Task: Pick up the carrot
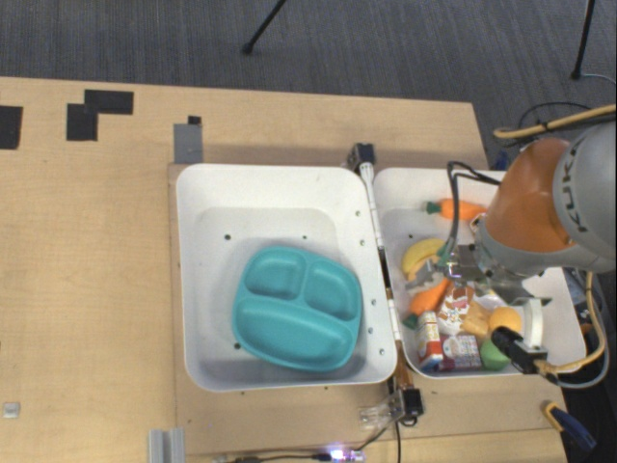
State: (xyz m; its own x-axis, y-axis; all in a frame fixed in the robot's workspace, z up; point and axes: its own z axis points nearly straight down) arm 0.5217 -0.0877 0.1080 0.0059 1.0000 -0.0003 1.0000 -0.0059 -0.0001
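Carrot (429, 297) lies in the right bin (388, 258), just under the banana (422, 256) and beside the small bottle (429, 337). It looks light, hard and smooth, so grab its fat middle. Gripper (463, 270) hangs just right of it, fingers hard to make out

**Where things lie on my bench**

Two bins sit side by side. In the left bin (198, 258) lies a divided plate (297, 307), toward its near edge. The right bin (390, 196) holds the clutter: one carrot (458, 209) at the far side, a banana (421, 256) nearer, a second carrot (428, 297) just before that, then a small bottle (429, 334) by the near wall. My arm (540, 205) reaches over this bin from the right.
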